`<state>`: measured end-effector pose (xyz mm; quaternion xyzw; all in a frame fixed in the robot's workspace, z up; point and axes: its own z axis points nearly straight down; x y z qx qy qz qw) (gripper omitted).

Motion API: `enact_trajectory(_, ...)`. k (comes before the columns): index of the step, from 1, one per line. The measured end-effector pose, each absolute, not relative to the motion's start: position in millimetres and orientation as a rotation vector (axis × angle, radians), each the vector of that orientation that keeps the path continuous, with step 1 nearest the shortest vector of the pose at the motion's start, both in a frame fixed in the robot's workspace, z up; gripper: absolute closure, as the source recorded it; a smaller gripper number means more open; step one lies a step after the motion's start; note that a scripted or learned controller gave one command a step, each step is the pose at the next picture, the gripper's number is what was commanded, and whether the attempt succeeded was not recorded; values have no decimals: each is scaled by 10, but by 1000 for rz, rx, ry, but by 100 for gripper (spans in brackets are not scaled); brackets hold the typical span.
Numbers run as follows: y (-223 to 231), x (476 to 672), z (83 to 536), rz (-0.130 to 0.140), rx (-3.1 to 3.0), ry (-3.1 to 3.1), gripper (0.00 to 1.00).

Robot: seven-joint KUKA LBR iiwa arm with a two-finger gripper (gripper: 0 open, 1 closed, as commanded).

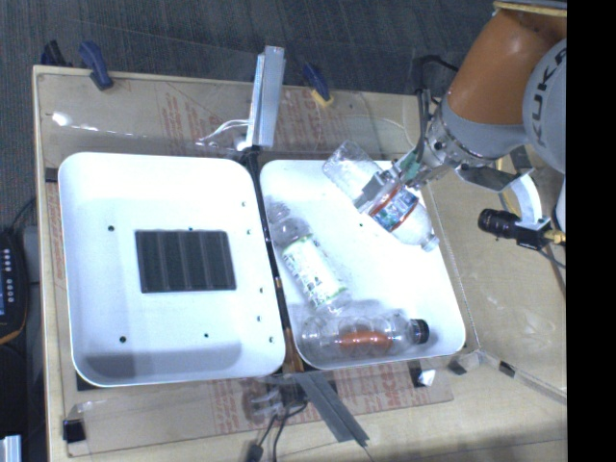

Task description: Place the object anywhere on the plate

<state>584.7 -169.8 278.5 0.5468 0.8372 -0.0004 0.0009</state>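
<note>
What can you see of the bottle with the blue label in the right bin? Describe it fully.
The bottle with the blue label is clear plastic, seemingly empty, with a band showing blue, red and white. It lies slanted across the upper right of the right bin, one end toward the bin's top edge, the other by the right wall. The gripper sits directly over its middle; whether it is gripped cannot be told. It lies apart from the other bottles.

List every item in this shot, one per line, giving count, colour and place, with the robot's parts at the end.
Bins: two, white, side by side on the bench.
Plate: one, dark grey, ribbed, in the left bin.
Bottles: three, clear plastic, in the right bin: one with a blue and red label tilted at the top, under the gripper; one with a green and white label in the middle; one with an orange label and black cap along the bottom.
Clamps: two, blue, at the bench's far edge.
Arm: one, grey and orange, at right.
Gripper: one, at the top bottle.
</note>
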Motion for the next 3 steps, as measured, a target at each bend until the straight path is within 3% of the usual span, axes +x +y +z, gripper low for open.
enact_trajectory(1, -1349, 6269, 2306, -3, 1775, 2594, 100)
enact_trajectory(2, -862, 5963, 2536, -2, 1295, 2864, 100)
enact_trajectory(3, -315, 5778, 2496, -2, 744, 3055, 100)
